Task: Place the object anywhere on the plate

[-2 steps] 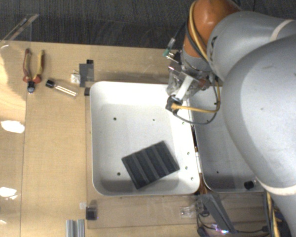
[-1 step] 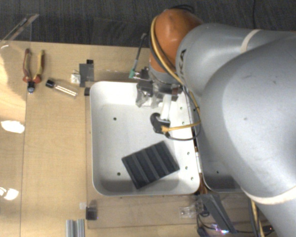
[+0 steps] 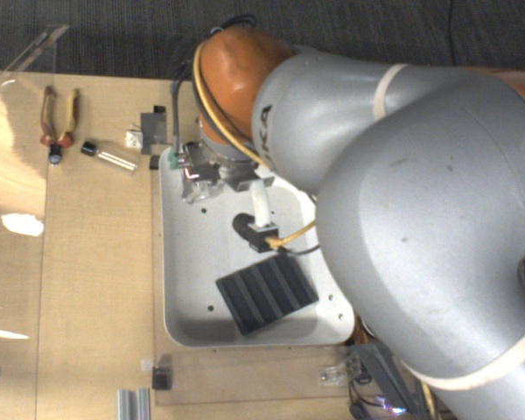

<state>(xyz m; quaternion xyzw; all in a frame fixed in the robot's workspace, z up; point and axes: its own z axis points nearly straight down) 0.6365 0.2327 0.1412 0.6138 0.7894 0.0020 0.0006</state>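
Pale wooden bench point(image 3: 96, 261), dark floor behind. Gripper point(image 3: 195, 178) sits low at the far left corner of the white bin point(image 3: 179, 278). Open or closed, cannot tell (the wrist crowds it), and nothing seen held. Black ribbed block point(image 3: 267, 293), probably the object to move, lies flat and askew near the bin's front edge, well apart from the gripper. Ridges face up and look rubbery, so a pinch across its sides seems likeliest. Bin is smooth and round-cornered. On the bench: red-handled pliers point(image 3: 59, 116), small clear tube point(image 3: 111, 155).
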